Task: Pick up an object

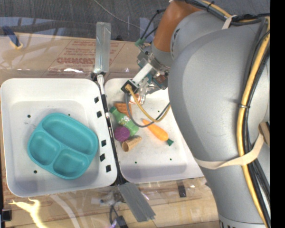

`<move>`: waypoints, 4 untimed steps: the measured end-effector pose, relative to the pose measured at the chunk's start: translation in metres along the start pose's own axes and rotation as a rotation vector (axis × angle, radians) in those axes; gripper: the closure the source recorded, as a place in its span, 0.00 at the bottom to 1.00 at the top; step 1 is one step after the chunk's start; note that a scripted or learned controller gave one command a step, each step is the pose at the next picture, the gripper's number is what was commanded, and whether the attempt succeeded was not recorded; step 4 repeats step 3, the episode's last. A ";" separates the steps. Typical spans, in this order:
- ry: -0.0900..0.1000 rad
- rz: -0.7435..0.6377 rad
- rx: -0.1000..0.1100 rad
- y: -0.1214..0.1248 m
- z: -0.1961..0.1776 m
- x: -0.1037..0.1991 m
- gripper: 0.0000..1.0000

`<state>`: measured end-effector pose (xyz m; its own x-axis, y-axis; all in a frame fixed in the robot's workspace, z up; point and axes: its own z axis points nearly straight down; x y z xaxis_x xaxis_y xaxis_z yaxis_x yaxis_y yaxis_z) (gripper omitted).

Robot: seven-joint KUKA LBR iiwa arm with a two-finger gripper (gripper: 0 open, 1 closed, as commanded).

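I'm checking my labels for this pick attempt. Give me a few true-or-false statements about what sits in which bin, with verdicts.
1. The teal divided plate lies in the left-hand bin of the view. True.
2. The toy carrot rests on the plate. False: it lies in the right-hand bin.
3. The plate has three compartments. True.
4. The gripper is above the plate. False: it is over the far end of the right-hand bin.
5. The toy ice cream cone with its purple scoop lies in the same bin as the carrot. True.
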<state>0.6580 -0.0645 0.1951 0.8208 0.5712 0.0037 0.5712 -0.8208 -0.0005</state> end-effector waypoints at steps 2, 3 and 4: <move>-0.008 0.400 0.004 -0.052 0.004 -0.106 1.00; -0.010 0.392 0.008 -0.053 -0.005 -0.105 1.00; -0.010 0.392 0.008 -0.053 -0.005 -0.105 1.00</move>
